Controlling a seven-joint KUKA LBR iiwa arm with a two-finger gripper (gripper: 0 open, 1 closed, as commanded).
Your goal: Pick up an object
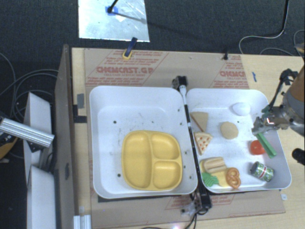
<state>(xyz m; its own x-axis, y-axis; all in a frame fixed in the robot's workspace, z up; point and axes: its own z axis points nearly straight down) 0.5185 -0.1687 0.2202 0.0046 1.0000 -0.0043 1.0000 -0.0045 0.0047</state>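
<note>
Bins are seen side by side on the worktop [157, 63]. In the left bin [109, 104] a yellow divided plate [152, 160] is set toward the near edge. In the right bin [279, 173] a white egg [240, 109], a tan wedge [200, 120], a round beige piece [229, 130], a pizza slice [202, 142], a red tomato [257, 147], a green stick [266, 144], a hot dog [214, 164], a pretzel [233, 177], a green leafy piece [209, 179] and a small can [262, 171] are scattered. The gripper [267, 123] is placed at the right bin's far right rim, just above the tomato and green stick. Whether it is spread or closed cannot be told; nothing is seen held.
</note>
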